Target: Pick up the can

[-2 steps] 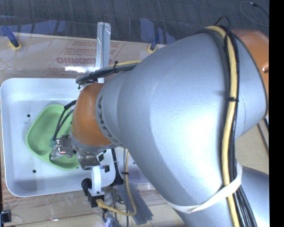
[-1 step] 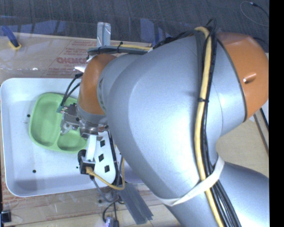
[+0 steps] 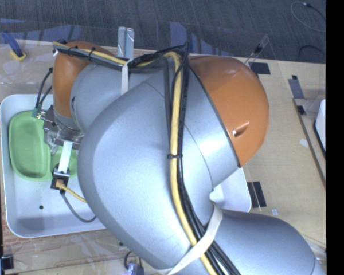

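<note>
Camera view from overhead puts the gripper (image 3: 57,133) low over the left bin (image 3: 11,222), at its far-left end, and from where I stand I cannot tell whether it is apart or together. It sits right against a lime-green rounded thing (image 3: 27,145) with a soft raised edge, which lies flat on the bin floor by the left wall. Nearer the front of that bin there is a small dark speck (image 3: 41,207) on the white floor. The grey arm (image 3: 143,171) sweeps across from the right, its orange band (image 3: 232,107) bulging above the right bin (image 3: 242,195). Where the can lies and how it looks I cannot tell, since the arm covers most of both bins. Pale wooden surface (image 3: 281,130) runs off to the right.
</note>
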You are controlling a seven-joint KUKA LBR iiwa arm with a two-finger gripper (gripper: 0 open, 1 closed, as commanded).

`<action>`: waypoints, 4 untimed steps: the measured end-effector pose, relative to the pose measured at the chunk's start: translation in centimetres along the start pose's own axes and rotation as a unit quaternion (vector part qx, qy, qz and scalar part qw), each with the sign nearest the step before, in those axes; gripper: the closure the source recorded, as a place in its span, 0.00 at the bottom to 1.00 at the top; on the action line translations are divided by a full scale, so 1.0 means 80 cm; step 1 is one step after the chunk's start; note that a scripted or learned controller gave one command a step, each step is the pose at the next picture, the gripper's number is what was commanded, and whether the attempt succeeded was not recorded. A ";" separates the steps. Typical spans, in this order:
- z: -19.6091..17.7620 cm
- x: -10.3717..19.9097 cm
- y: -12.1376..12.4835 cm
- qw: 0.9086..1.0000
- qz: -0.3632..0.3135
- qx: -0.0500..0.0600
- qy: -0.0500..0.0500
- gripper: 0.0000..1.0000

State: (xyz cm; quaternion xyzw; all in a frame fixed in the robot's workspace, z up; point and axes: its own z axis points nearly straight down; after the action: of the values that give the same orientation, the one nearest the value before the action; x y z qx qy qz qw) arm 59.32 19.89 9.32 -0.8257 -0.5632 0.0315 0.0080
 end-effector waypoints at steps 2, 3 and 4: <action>-0.011 -0.029 0.033 0.999 0.041 0.020 0.017 1.00; -0.002 -0.018 0.013 1.000 0.004 -0.015 0.013 1.00; 0.008 -0.033 -0.132 0.994 -0.102 -0.027 0.019 1.00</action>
State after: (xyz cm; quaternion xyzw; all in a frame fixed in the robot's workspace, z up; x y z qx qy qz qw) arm 48.52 21.23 9.34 -0.7644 -0.6447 -0.0008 -0.0005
